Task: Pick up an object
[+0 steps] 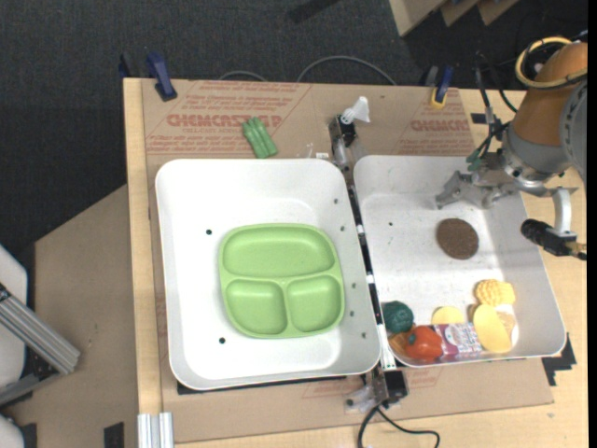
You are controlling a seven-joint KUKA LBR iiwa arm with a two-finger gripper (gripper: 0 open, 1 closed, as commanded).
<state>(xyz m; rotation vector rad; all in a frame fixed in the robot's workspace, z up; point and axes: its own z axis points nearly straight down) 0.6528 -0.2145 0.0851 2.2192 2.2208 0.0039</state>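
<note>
My gripper [476, 191] hangs over the far part of the right bin [401, 203], open, its grey fingers [450, 197] spread with nothing between them. A brown round disc [458, 239] lies on the bin floor just in front of the gripper, apart from it. Along the bin's near edge sits a cluster of toy foods: a dark green piece [398, 316], a red tomato-like piece [424, 343], a pink packet [459, 341] and yellow pieces [492, 328].
The left bin [187, 203] holds a light green divided plate [280, 280]. A green clip [260, 139] lies on the cardboard behind the bins. Blue clamps [160, 75] stand at the back edge. A black bracket [343, 138] sits between the bins.
</note>
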